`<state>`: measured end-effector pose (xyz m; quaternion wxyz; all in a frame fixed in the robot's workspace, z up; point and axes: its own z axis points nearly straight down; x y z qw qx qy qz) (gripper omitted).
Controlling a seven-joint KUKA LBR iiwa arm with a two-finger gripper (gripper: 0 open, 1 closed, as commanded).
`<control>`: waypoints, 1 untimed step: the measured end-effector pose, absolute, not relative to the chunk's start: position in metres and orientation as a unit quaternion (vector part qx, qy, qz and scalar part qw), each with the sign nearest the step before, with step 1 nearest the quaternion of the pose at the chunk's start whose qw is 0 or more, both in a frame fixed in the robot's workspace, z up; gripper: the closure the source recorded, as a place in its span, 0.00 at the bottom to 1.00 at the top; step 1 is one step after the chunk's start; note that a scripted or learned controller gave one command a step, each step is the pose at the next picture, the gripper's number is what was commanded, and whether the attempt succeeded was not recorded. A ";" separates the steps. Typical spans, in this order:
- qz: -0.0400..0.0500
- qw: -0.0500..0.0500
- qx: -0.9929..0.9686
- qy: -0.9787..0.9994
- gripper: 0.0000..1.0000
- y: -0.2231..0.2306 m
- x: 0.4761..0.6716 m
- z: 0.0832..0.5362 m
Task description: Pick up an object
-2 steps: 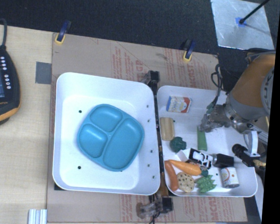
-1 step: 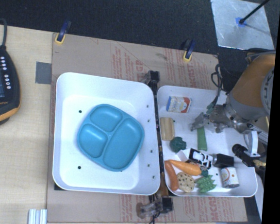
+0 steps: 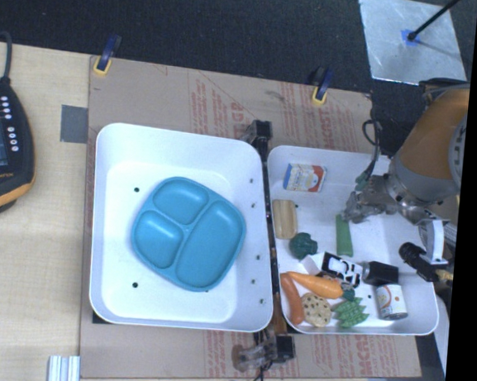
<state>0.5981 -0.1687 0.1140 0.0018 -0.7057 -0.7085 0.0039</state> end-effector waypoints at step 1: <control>0.004 0.002 -0.705 -0.709 0.00 -0.169 0.598 0.114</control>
